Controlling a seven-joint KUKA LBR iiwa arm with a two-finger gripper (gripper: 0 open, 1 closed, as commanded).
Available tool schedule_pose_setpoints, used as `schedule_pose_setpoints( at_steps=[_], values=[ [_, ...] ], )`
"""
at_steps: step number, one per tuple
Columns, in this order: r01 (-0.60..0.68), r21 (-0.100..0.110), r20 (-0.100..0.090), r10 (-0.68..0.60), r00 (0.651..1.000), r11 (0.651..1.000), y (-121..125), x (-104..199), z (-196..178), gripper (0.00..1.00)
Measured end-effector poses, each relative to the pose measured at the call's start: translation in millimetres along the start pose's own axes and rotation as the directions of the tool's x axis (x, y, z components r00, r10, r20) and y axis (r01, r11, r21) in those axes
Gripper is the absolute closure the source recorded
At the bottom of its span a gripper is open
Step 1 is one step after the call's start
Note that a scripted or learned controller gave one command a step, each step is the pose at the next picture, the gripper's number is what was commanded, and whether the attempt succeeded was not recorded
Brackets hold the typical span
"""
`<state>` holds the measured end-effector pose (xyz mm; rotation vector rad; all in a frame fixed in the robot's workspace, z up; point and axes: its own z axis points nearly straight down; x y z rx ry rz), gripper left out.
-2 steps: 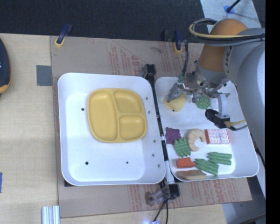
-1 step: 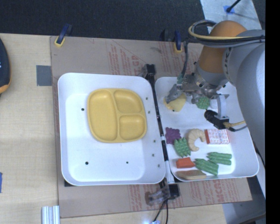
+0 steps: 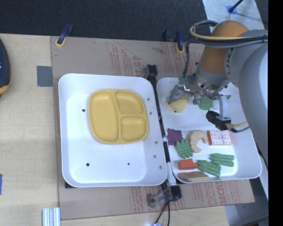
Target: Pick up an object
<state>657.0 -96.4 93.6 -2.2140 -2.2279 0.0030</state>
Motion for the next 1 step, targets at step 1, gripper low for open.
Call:
schedule_pose_setpoints(
  at_steps=[1],
  values=[
    [-0.003,0.000,0.000,0.003,1.000,1.000,-0.5,-7.0,-1.7,0.00]
  ],
)
